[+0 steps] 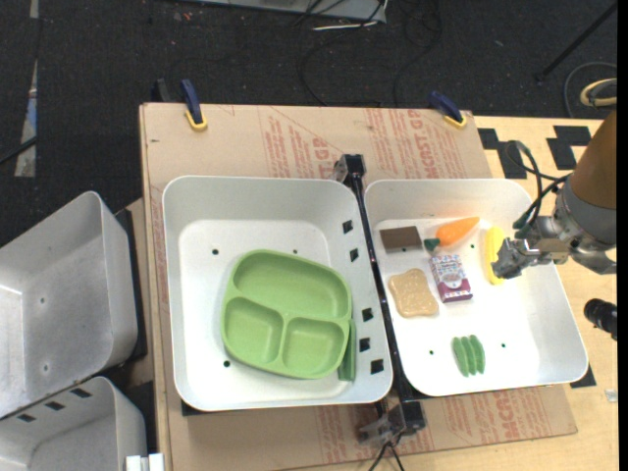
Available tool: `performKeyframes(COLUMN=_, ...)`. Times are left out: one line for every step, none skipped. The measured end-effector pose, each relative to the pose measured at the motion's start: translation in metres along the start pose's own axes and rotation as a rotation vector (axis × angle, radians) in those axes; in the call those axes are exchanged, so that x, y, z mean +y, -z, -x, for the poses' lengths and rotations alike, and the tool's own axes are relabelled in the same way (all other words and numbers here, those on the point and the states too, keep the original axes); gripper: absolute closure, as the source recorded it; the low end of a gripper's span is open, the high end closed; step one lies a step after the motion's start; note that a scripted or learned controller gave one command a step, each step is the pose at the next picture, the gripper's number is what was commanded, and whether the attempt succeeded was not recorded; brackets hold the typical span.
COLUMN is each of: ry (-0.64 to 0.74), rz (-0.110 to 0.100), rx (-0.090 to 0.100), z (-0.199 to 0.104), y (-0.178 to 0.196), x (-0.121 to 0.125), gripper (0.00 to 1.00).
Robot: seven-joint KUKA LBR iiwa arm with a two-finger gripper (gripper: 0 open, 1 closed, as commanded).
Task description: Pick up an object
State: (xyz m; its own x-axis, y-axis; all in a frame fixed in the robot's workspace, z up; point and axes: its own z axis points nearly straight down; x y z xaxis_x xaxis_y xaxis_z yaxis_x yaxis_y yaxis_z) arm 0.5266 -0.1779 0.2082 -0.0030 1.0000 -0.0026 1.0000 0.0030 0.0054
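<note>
1. Banana [492, 253], a yellow toy, lies in the right bin [549, 361] near its right wall, partly hidden by the end effector [508, 261].
2. We see the end effector right over the banana; how far it is open we cannot tell.
3. The right bin also holds a carrot [456, 230], brown block [399, 237], carton [449, 275], toast [413, 293] and green pods [468, 354].
4. The left bin [196, 214] holds a green tray [287, 314].
5. The arm [597, 180] is cut off at the right edge.
</note>
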Motion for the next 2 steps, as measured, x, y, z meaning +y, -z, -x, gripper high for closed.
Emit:
performKeyframes(ry=0.000, rz=0.000, rx=0.000, z=0.008, y=0.060, x=0.002, gripper=1.00)
performKeyframes(ry=0.004, rz=-0.006, rx=0.004, z=-0.040, y=0.064, x=-0.003, gripper=1.00)
